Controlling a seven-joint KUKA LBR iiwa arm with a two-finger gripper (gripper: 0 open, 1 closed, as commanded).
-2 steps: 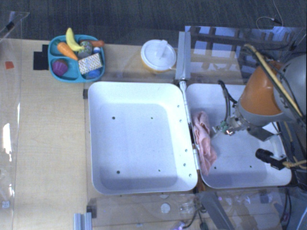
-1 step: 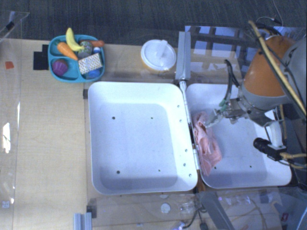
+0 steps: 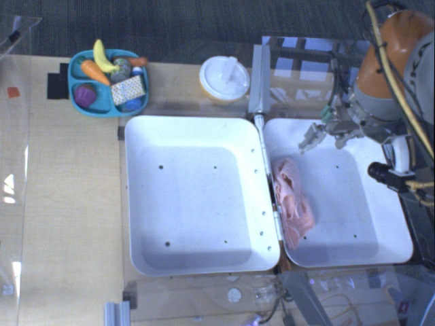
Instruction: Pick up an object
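Leftmost, you have a blue tray (image 3: 75, 100) of toy food, then a lidded cup (image 3: 224, 78). A pink cloth (image 3: 293, 204) lies in the right bin (image 3: 367, 243) against its left wall. Above that bin's far edge your gripper (image 3: 325, 133) hangs spread, grasping nothing.
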